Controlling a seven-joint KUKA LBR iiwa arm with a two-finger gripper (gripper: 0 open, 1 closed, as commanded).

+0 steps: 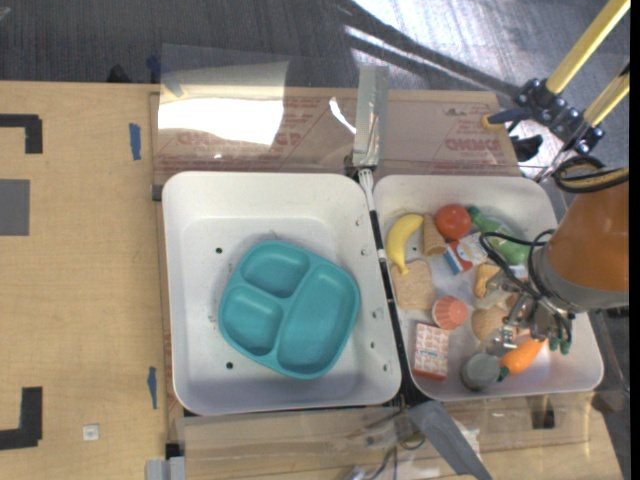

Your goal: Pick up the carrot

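- I am looking down at a slant on two shallow white bins set side by side on a wooden bench.
- The left bin (190,268) holds a teal divided plate (289,309), lying flat near its middle.
- The right bin (580,373) holds a crowd of toy food: a yellow banana (402,238), a red tomato (453,219), a slice of bread (412,286), a small red-and-white carton (431,351) and a grey round piece (480,371), with other small items between them.
- The carrot (522,355), orange and short, lies near the front right corner of the right bin, just beside the grey round piece.
- My arm reaches in from the right, its orange band (598,243) above that corner.
- The gripper (530,333) is low over the carrot, and its dark metal parts overlap the carrot's upper side.
- I cannot tell how the tool is set, nor whether it has any hold on the carrot; the parts there are too small and tangled to read.
- My judgement: the approach is done, and the tool is at the carrot.
- I see no sign the carrot has left the bin floor, so a confirmed grasp and the lift are left.
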